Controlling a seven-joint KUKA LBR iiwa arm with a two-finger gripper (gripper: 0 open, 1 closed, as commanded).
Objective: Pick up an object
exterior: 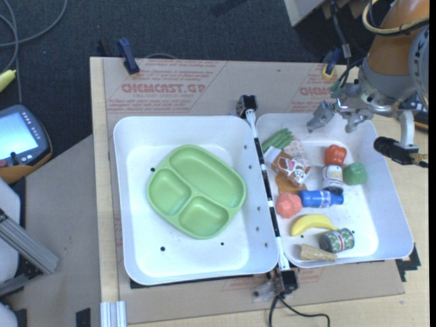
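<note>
A: Report the position of the pincer (338, 118).

B: It hangs over the far edge of the right bin (388, 203), at roughly 12 o'clock of that bin's contents. Its two fingers are spread apart with nothing between them. The grey arm (395, 53) enters from 2 o'clock.

A: List the contents of the right bin.

B: A green bean pod (277, 139) lies at 11 o'clock. Just beside it, toward the middle, is a brown snack packet (290, 168). A red tomato (334, 154) sits above a small jar (333, 178), and a green ball (354, 174) is just beside the jar at 3 o'clock. A blue bottle (317, 198) lies on its side near the centre, touching a pink fruit (288, 206) at its 9 o'clock end. A banana (311, 224) lies below these. A dark can (336, 240) and a tan wedge (317, 253) rest at 6 o'clock.

A: Left bin?

B: The left bin (133, 182) holds a green divided plate (196, 191), lying flat at its centre. Both bins rest on the desk (197, 80).
</note>
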